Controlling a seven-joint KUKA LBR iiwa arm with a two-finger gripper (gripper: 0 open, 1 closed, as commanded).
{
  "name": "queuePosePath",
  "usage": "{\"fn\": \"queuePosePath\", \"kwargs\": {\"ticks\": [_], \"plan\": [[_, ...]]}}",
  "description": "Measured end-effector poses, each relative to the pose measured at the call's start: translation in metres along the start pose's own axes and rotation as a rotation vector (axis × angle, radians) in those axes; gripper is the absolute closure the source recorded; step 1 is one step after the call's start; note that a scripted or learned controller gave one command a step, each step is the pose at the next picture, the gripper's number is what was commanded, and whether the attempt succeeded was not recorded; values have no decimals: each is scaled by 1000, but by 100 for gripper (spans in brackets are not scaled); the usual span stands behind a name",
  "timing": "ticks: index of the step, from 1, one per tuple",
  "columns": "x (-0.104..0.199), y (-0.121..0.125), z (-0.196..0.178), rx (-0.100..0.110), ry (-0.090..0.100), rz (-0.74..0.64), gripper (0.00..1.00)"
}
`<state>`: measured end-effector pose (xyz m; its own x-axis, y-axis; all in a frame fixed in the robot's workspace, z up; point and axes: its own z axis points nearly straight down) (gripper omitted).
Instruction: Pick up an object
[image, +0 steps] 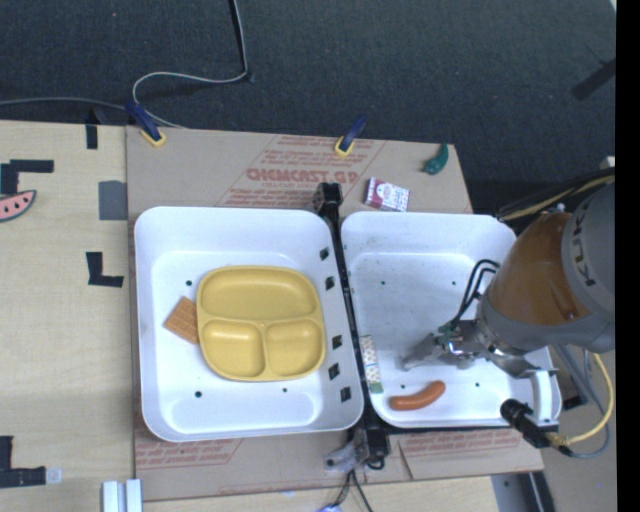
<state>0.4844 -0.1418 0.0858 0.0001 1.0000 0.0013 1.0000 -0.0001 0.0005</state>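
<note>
An orange-red sausage (417, 397) lies in the right bin (420, 250) near its front wall. My gripper (425, 352) reaches in from the right and hangs just above and behind the sausage, apart from it, with nothing seen in its grasp. In the left bin (160, 250) a yellow divided plate (262, 322) lies flat. A brown waffle-like piece (182, 320) pokes out from under the plate's left edge.
A black divider (338, 300) runs between the bins. On the cardboard behind the bins lie a small red-and-white packet (385, 194) and a green bit (436, 159). The arm's bulky orange band (535, 275) overhangs the right bin's right side.
</note>
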Motion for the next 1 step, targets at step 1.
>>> {"fn": "queuePosePath", "kwargs": {"ticks": [1], "plan": [[43,1,0,-5,-3,-1,0]]}}
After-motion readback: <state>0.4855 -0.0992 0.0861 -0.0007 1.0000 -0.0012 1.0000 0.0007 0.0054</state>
